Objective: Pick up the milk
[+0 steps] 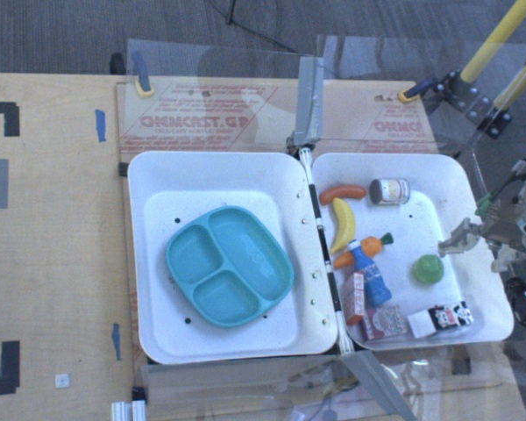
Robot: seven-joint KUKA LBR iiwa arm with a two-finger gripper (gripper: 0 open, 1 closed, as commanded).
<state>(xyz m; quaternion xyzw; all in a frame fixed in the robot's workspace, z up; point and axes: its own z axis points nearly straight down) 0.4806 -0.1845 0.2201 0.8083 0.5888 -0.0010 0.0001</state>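
The milk (441, 319) is a small white carton with black cow patches. It lies on its side in the front right corner of the right bin (451, 175). My gripper (463, 236) reaches in over that bin's right rim, above and behind the milk and just right of a green ball (428, 269). A clear gap separates it from the carton, and nothing shows in its grasp.
The right bin also holds a sausage (343, 193), a banana (343, 224), a can (388, 190), a carrot (368, 247), a blue bottle (371, 278) and two red-and-pink cartons (381, 321). A teal divided plate (230, 265) lies in the left bin (149, 182).
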